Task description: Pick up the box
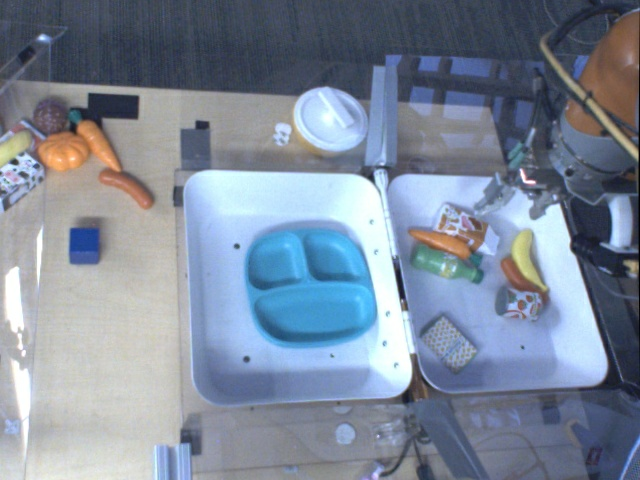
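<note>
- Over the right bin [590, 368], near its far edge, the claw [518, 190] hangs with its two fingers spread and nothing between them.
- Just below and left of the claw lies the box [461, 222], a small printed carton, tilted, resting against a carrot [438, 240] and near a green bottle [445, 263].
- A banana [525, 258], a patterned cup [519, 304] and a checkered packet [448, 341] lie further along the same bin; the left bin [210, 368] holds a blue divided tray [310, 286].
- Judgement: the approach is in hand, the grasp not yet made.
- To do it well, the claw should probably centre over the carton, turn its fingers across the narrower sides, and descend clear of the carrot, which may otherwise be pinched too.
- Risk: a tilted carton may slip from a shallow grip.
</note>
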`<state>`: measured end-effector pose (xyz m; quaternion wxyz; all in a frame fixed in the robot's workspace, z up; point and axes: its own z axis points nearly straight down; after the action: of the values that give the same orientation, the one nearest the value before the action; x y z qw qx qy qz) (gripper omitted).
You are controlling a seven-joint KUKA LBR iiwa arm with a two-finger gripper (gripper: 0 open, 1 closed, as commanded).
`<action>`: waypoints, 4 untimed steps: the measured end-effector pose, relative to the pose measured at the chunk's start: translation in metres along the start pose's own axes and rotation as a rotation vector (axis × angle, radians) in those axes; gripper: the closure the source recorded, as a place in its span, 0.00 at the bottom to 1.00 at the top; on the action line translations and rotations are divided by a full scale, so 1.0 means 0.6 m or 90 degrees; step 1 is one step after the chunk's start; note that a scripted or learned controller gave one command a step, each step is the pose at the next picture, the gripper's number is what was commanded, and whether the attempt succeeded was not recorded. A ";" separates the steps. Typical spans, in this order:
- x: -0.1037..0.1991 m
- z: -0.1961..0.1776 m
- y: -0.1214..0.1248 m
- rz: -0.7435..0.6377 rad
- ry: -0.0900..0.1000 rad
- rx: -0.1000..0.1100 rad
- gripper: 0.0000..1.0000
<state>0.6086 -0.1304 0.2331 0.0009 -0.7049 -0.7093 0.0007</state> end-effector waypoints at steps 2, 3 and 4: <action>-0.003 0.050 -0.154 -0.009 0.000 0.000 0.00; 0.028 0.236 -0.132 -0.093 0.000 -0.002 0.00; 0.029 0.242 -0.028 -0.126 -0.003 -0.009 0.00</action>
<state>0.5912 -0.1128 0.0881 -0.0051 -0.6313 -0.7755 -0.0028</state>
